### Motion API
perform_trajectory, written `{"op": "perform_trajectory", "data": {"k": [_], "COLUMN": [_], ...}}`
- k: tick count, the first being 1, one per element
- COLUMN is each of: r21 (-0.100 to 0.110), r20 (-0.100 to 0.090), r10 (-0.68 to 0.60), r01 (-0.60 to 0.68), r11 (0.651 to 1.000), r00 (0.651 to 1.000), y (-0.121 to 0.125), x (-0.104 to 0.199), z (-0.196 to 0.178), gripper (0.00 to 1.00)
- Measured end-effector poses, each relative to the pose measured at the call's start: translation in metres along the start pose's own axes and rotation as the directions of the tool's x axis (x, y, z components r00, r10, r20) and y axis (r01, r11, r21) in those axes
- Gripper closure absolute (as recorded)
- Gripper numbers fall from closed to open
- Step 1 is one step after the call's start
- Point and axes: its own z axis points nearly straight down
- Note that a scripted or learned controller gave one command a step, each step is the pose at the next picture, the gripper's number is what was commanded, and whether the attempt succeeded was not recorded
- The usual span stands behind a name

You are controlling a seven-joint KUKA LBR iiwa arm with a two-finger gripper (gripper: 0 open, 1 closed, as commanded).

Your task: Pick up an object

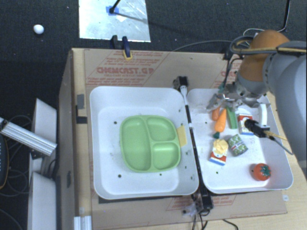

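**Overhead view of the counter (120, 66), two bins.** The tool (219, 103) stands low over the far corner of the right-hand bin (280, 178). It is close to that bin's far rim and to the edge shared with the other bin (103, 128). Whether the tool is released or clenched cannot be told.

An orange carrot (220, 121) lies just beside the tool's tip, on the camera's side. A green stick (232, 118) lies alongside the carrot, toward the arm. Farther from the tool toward the camera are a yellow-topped packet (219, 152) and a green patterned packet (237, 145), close together. A tomato (260, 171) sits well apart from the tool, near the bin's near rim.

Bare floor lies open between the packets and that rim. Across the shared edge from the tool, a green divided plate (148, 143) sits mid-bin with bare floor around it.
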Motion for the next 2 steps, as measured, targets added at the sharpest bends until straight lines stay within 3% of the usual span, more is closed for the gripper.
{"op": "perform_trajectory", "data": {"k": [1, 2], "r21": [-0.007, -0.007], "r20": [0.003, 0.0], "r10": [-0.003, -0.001], "r01": [0.003, 0.001], "r11": [1.0, 1.0], "r00": [1.0, 1.0], "y": [0.002, 0.002], "x": [0.0, 0.043], "z": [-0.013, -0.123], "gripper": [1.0, 1.0]}}
